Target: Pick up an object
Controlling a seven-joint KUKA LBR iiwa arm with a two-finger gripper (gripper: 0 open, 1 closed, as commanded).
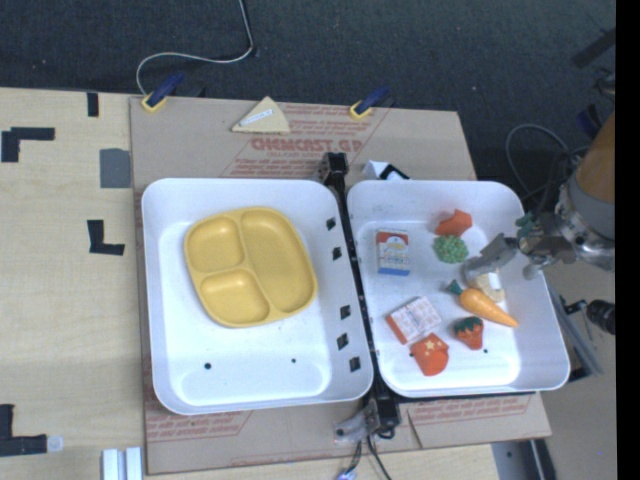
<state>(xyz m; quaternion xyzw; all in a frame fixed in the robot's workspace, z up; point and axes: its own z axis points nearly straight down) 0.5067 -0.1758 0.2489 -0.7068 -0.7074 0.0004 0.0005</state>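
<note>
A dark clamp [366, 424] sits at the near edge, where the two bins meet. The left bin [170, 368] holds a yellow divided plate [250, 266]. The right bin [500, 368] holds the small items. The gripper [497, 258] is over its right side, just beyond the carrot [487, 306]; I cannot tell whether it is open or closed. Further left lie a small carton [393, 251], a flat packet [414, 319], a green broccoli piece [450, 249] and, nearest, a red strawberry [430, 354].
</note>
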